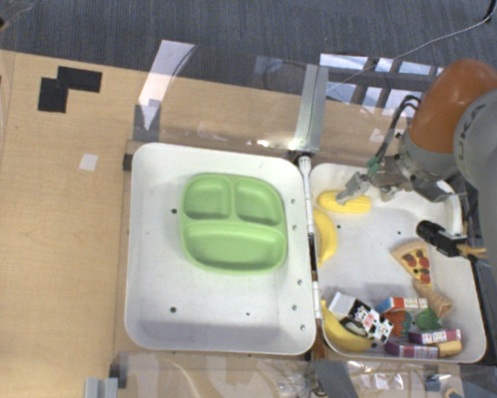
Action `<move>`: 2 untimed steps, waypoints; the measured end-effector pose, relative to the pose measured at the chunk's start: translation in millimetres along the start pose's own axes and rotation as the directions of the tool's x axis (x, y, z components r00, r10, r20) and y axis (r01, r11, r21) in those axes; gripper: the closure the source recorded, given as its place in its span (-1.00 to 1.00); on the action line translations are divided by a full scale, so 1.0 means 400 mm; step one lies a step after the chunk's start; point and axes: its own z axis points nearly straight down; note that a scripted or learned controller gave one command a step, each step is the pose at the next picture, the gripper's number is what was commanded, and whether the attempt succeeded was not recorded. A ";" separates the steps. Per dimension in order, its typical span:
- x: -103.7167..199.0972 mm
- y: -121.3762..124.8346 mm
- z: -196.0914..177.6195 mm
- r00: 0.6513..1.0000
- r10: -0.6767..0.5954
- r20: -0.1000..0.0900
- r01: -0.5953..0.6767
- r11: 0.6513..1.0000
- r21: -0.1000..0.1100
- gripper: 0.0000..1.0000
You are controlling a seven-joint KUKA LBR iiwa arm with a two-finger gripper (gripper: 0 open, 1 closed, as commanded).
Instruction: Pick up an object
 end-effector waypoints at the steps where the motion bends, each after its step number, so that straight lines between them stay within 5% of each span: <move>1: -0.004 0.000 0.002 1.000 0.011 -0.002 -0.011 1.000 0.001 -1.00; 2: 0.004 -0.018 0.001 0.998 0.063 0.006 -0.062 0.998 -0.013 -1.00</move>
